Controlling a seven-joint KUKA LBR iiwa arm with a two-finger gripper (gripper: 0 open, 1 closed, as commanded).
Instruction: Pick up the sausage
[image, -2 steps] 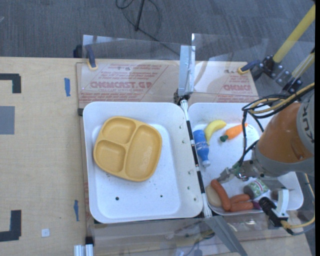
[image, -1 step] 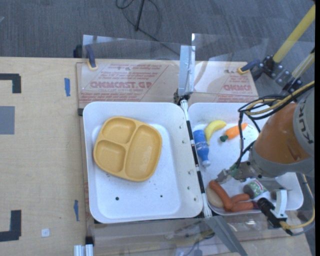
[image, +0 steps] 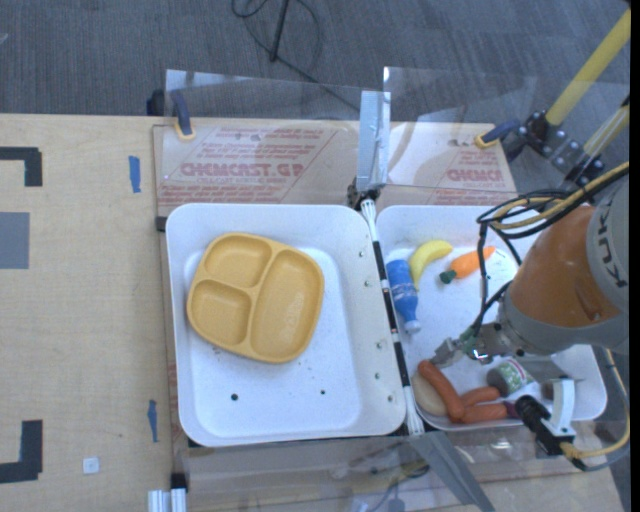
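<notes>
Task status: not done, by the look of it. The sausage (image: 447, 391) lies in the near corner of the right bin (image: 592, 398), a reddish link running from close to the bin divider (image: 388, 310) out toward the arm (image: 570, 285), with what looks like a second link (image: 482, 410) just beside it and a pale round piece (image: 428, 400) under or against its near end. Nothing is lifted; all of it rests on the bin floor.

Gripper (image: 478, 345): hangs just above and beyond the sausage, on the side away from the near wall. A small metal tip shows under the wrist, but I cannot tell how far the claw is spread, and there is nothing visible between its parts. So: approach stage at best; grasp and lift remain.

Room, taking the sausage as landmark:
- Toward the divider: very tight, link end almost at the wall
- Near side: bin's front wall close behind the links, little clearance
- Far side: blue bottle (image: 402, 290) along the divider, then banana (image: 432, 256) and carrot (image: 462, 266) well apart from the sausage; open floor between
- Arm side: a small green-and-white item (image: 508, 376) near, cables (image: 520, 215) above

Left bin (image: 200, 400) holds a yellow tray (image: 257, 296), well apart, no concern

Judgement: corner walls crowd any descent
</notes>
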